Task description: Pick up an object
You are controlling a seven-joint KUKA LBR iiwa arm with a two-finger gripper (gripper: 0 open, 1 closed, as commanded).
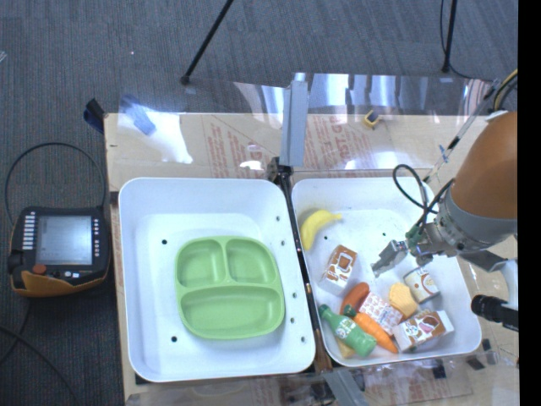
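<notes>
My arm: it reached in from the right, grey with an orange band, over the right bin (385, 184).
My jaws (387, 260): they hung above the bare floor of the right bin, between the small brown carton (340, 267) and the little can (421, 283). I saw the two fingers apart, released, with nothing between them.
Things to pick: all lay in the right bin. The banana (317, 224) was near the back left corner, well apart from my jaws. The small brown carton was just to the left of my jaws. The carrot (372, 328), the green bottle (347, 326), a yellow piece (401, 299) and another carton (420, 328) lay close together at the front.
Left bin (144, 227): it held a green plate (228, 288) with three compartments.
Beside the bench: a control pendant (59, 250) lay on the floor at the left.
</notes>
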